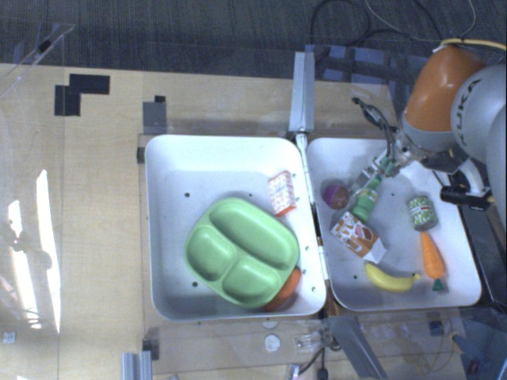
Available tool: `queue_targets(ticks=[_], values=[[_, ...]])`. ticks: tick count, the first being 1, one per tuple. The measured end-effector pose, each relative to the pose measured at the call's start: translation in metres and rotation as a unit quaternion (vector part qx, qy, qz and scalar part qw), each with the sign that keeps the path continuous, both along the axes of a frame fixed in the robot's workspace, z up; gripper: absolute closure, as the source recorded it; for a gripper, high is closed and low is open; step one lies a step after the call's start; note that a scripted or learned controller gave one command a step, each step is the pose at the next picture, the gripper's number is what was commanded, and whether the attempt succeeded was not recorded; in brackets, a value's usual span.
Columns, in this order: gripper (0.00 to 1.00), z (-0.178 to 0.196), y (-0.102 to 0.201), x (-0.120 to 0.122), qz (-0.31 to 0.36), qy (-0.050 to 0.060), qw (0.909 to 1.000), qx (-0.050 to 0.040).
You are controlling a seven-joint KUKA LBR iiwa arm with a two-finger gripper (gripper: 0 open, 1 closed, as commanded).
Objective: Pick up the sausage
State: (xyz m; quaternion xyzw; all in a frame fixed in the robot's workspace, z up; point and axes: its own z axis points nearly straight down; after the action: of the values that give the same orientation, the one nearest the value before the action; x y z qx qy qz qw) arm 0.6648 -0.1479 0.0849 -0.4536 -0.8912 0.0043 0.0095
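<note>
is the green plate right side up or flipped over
Flipped over: the green plate shows three raised humps, not hollows, and sits tilted over an orange thing.

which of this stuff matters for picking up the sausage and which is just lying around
For the job:
- pincer
- reddish item, probably the sausage, mostly hidden
- green plate lying over it

Lying about:
- packet
- purple ball
- green bottle
- carton
- can
- carrot
- banana

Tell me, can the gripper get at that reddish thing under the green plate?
Probably not cleanly. The green plate covers most of the reddish thing, leaving just an edge showing, and the gripper hangs over the right bin.
</note>
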Motion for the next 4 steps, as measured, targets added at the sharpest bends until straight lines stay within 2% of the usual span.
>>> queue_targets(ticks=[1,2,3,4], values=[[0.0,0.006,-0.005,-0.001,0.04,0.0,0.9992,0.0016],[0.0,0.044,-0.001,0.003,0.127,-0.014,0.9919,0.0004],[0.0,0.024,0.035,-0.004,0.177,-0.01,0.9842,0.0005],[1.0,0.035,0.037,0.0,0.176,-0.016,0.9843,0.0006]])
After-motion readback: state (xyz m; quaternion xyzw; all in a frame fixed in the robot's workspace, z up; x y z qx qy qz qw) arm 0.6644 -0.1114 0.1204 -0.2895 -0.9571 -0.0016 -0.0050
